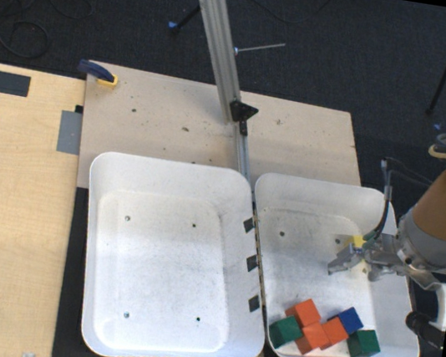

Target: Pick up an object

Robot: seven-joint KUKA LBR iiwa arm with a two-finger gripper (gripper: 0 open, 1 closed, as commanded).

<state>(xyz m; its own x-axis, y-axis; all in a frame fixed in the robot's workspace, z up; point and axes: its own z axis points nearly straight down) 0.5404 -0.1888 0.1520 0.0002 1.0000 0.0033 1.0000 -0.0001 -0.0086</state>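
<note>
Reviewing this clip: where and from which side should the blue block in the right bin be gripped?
Probably from above, across the two free sides of the blue block. It sits at the cluster's far edge, with an orange block and a green block close by, so a side approach looks crowded.

Even, fairly bright overhead light falls on the bench [215,121] and washes the two white bins [162,265] nearly to glare; shadows beneath them are soft; the dark floor [329,47] stays dim; the whole picture is slightly soft and grainy.
</note>
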